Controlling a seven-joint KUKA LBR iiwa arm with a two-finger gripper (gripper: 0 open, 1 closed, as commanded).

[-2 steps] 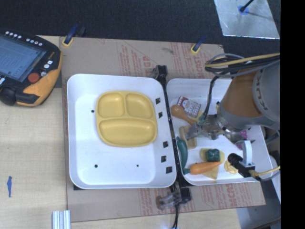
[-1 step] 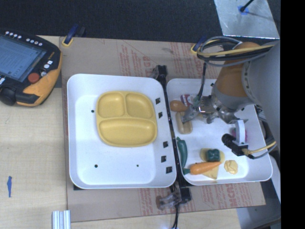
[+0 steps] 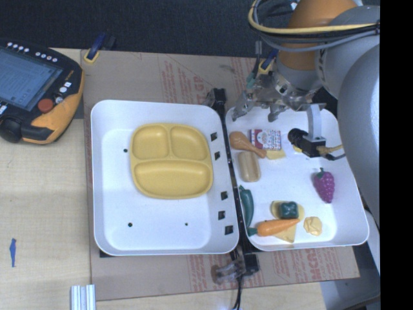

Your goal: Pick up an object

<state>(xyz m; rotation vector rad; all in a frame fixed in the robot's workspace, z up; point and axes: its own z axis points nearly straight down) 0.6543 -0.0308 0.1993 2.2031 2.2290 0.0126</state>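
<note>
My gripper (image 3: 259, 111) hangs over the far edge of the right bin (image 3: 345, 234), its two grey fingers spread open with nothing between them. Just in front of it lie a brown drumstick (image 3: 242, 141), a red and white carton (image 3: 266, 137) and a tan bun (image 3: 249, 167). Further forward are purple grapes (image 3: 324, 186), a green pepper (image 3: 246, 203), an orange carrot (image 3: 277, 227), a dark green piece on a yellow slice (image 3: 287, 209) and a small yellow lump (image 3: 313, 225).
The left bin (image 3: 110, 231) holds a yellow divided plate (image 3: 172, 160). A teach pendant (image 3: 35, 89) lies on the bench at the far left. Black clips (image 3: 224, 192) line the seam between the bins.
</note>
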